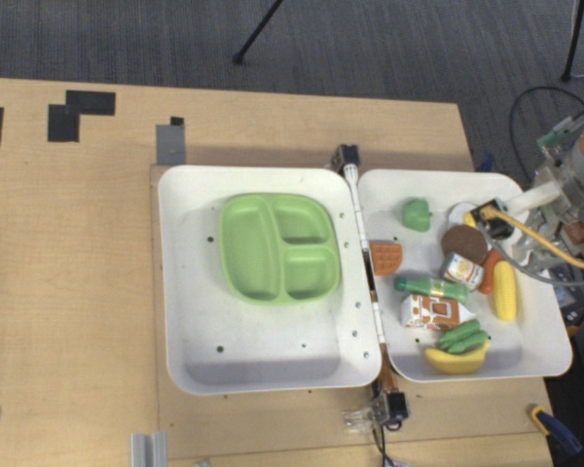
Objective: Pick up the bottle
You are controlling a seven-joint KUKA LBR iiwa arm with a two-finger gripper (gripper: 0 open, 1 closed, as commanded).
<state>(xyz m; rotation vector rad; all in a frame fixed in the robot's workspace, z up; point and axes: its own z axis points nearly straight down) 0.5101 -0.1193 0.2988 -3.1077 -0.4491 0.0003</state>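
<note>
A green bottle (430,286) lies on its side in the middle of the right bin (526,363), between an orange waffle piece (385,255) and a small printed carton (433,310). Just to its right is a brown-topped jar with a white label (464,269). My gripper (563,232) hangs at the bin's right rim, well to the right of the bottle and apart from it. Nothing shows between its fingers.
The right bin also holds a green pepper (416,212), a yellow corn cob (504,291), an orange carrot (490,269), a green pea pod (464,337) and a banana (456,359). A green divided plate (278,247) sits in the left bin (190,358).
</note>
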